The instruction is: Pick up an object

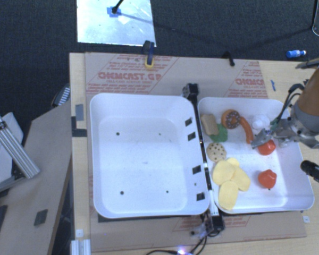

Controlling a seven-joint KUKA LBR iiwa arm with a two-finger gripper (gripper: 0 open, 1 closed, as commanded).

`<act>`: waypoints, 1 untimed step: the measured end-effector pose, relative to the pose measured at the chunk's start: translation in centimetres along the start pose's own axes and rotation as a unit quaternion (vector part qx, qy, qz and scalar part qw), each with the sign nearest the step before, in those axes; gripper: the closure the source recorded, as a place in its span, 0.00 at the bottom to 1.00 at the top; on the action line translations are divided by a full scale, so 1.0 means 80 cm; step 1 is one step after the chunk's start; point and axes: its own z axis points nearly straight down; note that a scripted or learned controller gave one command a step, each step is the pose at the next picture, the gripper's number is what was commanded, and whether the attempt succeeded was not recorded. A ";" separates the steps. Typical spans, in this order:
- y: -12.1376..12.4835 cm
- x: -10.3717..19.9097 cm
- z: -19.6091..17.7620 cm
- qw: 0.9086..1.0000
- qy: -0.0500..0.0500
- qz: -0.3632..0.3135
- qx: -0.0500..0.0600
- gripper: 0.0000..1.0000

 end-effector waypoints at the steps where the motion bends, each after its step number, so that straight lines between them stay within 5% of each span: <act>1: 0.090 0.002 0.046 1.000 -0.001 -0.004 -0.004 0.00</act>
